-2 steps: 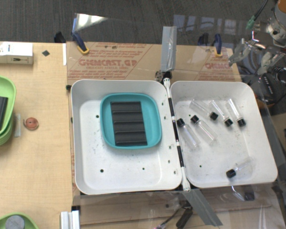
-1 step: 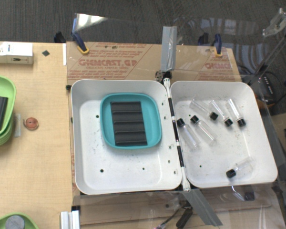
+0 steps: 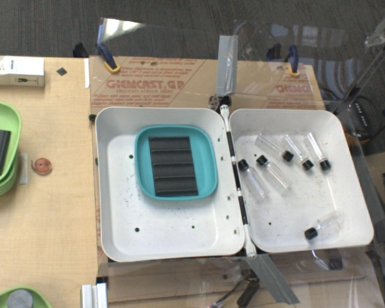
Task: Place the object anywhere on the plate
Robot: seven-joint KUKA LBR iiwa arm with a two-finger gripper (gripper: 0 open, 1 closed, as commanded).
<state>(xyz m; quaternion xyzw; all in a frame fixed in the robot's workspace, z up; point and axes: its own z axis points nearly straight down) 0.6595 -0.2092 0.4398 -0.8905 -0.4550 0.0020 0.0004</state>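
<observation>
A teal plate (image 3: pixel 208 162) with a dark ribbed insert lies in the left white bin (image 3: pixel 115 191). Several clear plastic vials with black caps lie in the right white bin (image 3: pixel 346 223): one (image 3: pixel 253 178) near the left wall, one (image 3: pixel 273 170) beside it, one (image 3: pixel 277 148) further back, one (image 3: pixel 300 154) and one (image 3: pixel 316 150) toward the right, and one (image 3: pixel 322 226) alone near the front edge.
A green tray (image 3: pixel 6 127) with a dark block sits at the far left of the wooden bench. A small round orange piece (image 3: pixel 42 165) lies beside it. Clamps and a clear sheet stand behind the bins on the cardboard.
</observation>
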